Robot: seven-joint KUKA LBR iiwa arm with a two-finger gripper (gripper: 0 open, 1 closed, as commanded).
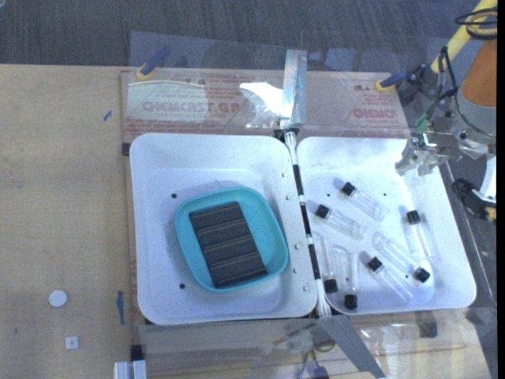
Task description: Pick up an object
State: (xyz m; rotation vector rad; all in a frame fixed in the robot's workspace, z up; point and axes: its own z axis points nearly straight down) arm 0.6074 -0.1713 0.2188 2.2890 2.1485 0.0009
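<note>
The right bin (371, 160) holds several clear vials with black caps, lying loose at different angles. One vial (360, 198) lies near the bin's middle, another vial (417, 236) toward the right side, and a third vial (390, 275) near the front. In the left bin (158, 172) a teal tray (188, 221) carries a dark grey ridged block (227, 244). My gripper (420, 158) hangs at the right bin's back right corner, apart from the vials, with the nearest vial in front of it and to its left. Nothing shows in its grasp.
The arm and its cables (473, 77) fill the upper right. A metal divider post (295, 85) stands behind the seam between the bins. Clear sheeting with red lettering (181, 105) lies behind both bins. The wooden bench (55, 212) extends to the left.
</note>
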